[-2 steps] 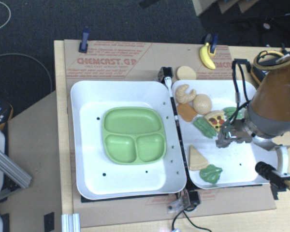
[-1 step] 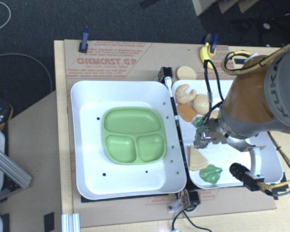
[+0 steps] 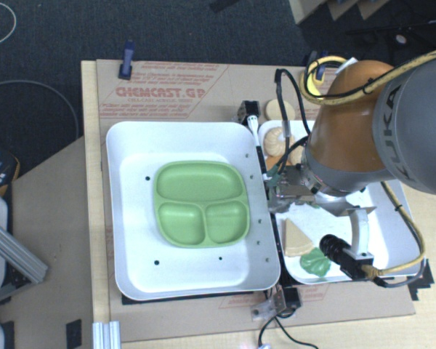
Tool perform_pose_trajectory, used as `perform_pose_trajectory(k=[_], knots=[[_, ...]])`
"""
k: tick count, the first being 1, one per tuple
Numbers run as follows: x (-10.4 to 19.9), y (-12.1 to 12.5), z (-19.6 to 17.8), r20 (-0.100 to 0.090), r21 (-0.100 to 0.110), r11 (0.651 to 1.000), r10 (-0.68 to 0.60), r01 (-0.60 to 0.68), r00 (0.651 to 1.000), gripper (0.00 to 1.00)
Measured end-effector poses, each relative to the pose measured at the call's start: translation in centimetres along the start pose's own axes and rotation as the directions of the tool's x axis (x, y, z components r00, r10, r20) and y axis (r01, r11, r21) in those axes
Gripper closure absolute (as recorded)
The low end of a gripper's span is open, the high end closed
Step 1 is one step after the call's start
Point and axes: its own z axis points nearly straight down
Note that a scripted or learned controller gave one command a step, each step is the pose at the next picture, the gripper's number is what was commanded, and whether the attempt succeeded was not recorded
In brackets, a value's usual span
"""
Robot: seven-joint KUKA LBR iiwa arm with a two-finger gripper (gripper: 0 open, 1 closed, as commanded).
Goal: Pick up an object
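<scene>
Looking down at a slant from the single camera view, two shallow white bins sit side by side on the bench. The left bin (image 3: pixel 131 217) holds a green divided tray (image 3: pixel 201 203), lying flat near its middle with its single large compartment on the far side and its two smaller compartments on the near side. The arm (image 3: pixel 363 122), grey with an orange band, reaches in from the right and hangs over the right bin (image 3: pixel 400 246), covering much of it. The gripper (image 3: pixel 280 189) appears to sit below the wrist near the wall shared by the two bins; whether it is wide, narrow or closed on anything cannot be told, since the wrist body hides it.

In the right bin, a tan wedge-shaped piece (image 3: pixel 296 238) lies on the near-left side, its point toward the far side and its broad edge toward the near side, so its long axis runs roughly near to far. Touching its near edge is a small green object (image 3: pixel 315 262). A pale rounded object (image 3: pixel 274 141) rests at the far-left corner. Judged from this layout, the wedge is the closest candidate: it lies just to the near side of the gripper and slightly right, so the coming move would be a short shift toward the near side, then a descent.
</scene>
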Motion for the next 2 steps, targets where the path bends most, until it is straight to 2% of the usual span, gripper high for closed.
perform_pose_trajectory(k=[1, 2], knots=[[-0.6, 0.2, -20.6, 0.0, -0.014, 1.0, 0.002, -0.002, 1.0, 1.0], [-0.4, -0.1, -9.1, 0.001, 0.013, 1.0, 0.007, -0.007, 1.0, 1.0]])
